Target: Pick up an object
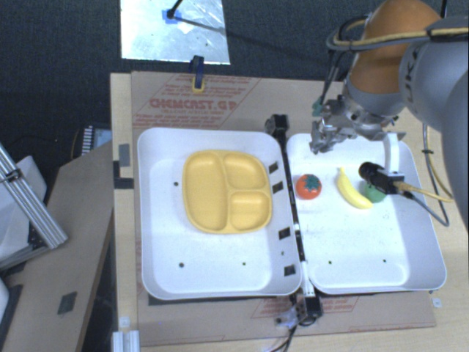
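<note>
Two shallow white plastic bins sit side by side on the bench. The left bin (157, 270) holds one thing: a yellow plastic tray with three compartments (226, 191), lying flat near the bin's middle. The right bin (381, 270) holds three things in a loose row across its upper half: one red tomato-like toy with a green top (308, 186) near the divider, one yellow toy banana (352, 190) just right of it, and one small green object (376, 191) beside the banana's right end, partly covered by a black cylindrical fitting (375, 174).

The grey arm with its orange band (392, 31) reaches in from the upper right, wrist pointing down over the right bin's far left corner. The gripper (321, 144) hangs above bare bin floor, up and apart from the tomato; whether it is parted or closed I cannot tell, and nothing is visibly held.
</note>
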`<state>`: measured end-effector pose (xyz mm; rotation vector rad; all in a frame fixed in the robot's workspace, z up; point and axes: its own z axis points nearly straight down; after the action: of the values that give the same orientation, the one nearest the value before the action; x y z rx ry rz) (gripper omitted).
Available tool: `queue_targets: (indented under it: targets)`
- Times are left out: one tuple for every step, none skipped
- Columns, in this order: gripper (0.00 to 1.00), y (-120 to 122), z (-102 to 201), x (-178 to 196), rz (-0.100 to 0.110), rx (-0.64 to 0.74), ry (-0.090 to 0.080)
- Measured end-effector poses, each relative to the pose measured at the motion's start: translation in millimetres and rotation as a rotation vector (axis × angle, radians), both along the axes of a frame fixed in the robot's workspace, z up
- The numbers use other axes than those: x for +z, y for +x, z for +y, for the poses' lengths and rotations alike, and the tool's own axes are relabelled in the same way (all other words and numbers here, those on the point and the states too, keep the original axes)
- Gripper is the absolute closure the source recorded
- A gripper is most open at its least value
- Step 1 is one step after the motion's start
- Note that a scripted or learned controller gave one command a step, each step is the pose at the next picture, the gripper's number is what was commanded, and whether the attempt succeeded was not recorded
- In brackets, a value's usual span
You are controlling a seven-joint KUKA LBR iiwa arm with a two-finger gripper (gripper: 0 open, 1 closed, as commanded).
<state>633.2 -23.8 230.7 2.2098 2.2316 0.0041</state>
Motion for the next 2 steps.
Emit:
queue_targets:
  targets:
    - [1.0, 3, 53, 6, -0.001, 0.001, 0.001]
    - [1.0, 10, 97, -3, 0.0, 0.0, 0.001]
